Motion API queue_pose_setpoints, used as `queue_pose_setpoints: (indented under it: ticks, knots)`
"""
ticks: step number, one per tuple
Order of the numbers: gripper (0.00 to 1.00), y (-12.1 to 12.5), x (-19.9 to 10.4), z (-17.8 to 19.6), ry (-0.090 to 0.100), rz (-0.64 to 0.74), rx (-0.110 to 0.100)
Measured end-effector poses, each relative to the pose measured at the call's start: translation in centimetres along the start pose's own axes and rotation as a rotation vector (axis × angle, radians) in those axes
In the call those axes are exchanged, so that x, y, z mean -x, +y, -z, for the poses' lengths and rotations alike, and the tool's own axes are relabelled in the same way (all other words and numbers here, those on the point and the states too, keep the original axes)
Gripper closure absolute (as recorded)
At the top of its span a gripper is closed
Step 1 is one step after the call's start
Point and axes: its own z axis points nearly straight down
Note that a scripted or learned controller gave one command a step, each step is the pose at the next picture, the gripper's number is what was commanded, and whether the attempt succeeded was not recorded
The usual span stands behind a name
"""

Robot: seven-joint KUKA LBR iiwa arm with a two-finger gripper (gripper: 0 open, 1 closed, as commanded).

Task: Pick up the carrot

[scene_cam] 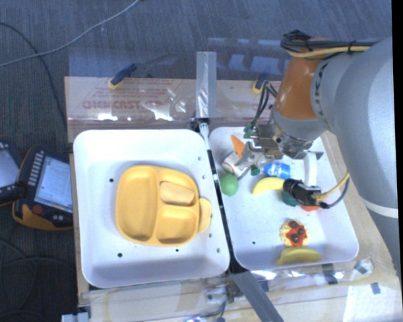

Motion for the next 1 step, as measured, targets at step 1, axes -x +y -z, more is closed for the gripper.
queue_pose_setpoints:
  ticks: [1]
  knots:
    - [1.00,-0.01,0.13,0.54,-0.006,0.000,-0.007]
